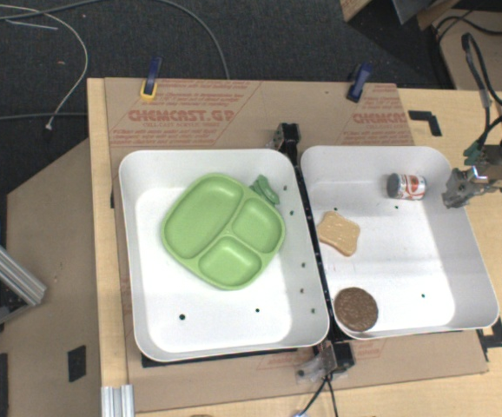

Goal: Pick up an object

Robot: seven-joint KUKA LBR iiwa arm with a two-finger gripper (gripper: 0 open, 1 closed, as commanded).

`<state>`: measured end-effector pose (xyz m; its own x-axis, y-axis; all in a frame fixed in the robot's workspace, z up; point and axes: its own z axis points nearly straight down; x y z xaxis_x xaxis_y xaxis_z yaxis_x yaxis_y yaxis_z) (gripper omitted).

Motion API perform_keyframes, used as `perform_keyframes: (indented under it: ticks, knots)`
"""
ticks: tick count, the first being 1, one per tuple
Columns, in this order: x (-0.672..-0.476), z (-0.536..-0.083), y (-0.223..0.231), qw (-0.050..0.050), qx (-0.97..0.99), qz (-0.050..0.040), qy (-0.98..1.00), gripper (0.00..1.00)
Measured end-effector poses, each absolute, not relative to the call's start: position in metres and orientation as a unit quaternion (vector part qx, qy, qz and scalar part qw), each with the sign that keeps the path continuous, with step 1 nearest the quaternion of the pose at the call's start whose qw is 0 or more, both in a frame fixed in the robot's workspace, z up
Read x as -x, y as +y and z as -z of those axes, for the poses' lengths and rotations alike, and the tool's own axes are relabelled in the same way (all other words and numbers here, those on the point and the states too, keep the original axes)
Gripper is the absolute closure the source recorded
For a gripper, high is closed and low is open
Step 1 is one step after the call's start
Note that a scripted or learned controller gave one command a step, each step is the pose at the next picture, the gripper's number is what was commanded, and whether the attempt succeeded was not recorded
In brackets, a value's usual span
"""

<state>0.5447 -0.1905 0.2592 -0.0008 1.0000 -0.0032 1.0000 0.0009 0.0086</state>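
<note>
- Landmark: right bin [459,259], one of two on the surface [112,259].
- Small can [406,186]: on its side near the bin's far wall, closest candidate for pickup.
- Bread slice [339,233]: flat by the bin's left wall.
- Brown disc [356,308]: bin's near-left corner.
- Green divided plate [223,230]: in the neighbouring bin, left of landmark.
- Gripper [461,188]: at the bin's far-right rim, likely staged outside; whether the jaws are released or clenched, cannot tell.

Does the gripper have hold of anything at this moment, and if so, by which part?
Nothing is held: the gripper sits at the right bin's far edge, apart from the can.
</note>
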Motion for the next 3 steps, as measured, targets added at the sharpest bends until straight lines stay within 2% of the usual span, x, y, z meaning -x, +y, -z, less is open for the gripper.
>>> perform_keyframes:
  ticks: [1,2,3]
  knots:
    - [-0.546,-0.293,-0.191,0.003,-0.707,-0.0013,0.708,1.00]
    - [-0.535,-0.280,-0.141,-0.002,-0.705,-0.0004,0.709,1.00]
    - [-0.538,-0.262,-0.086,-0.003,-0.705,-0.0002,0.709,1.00]
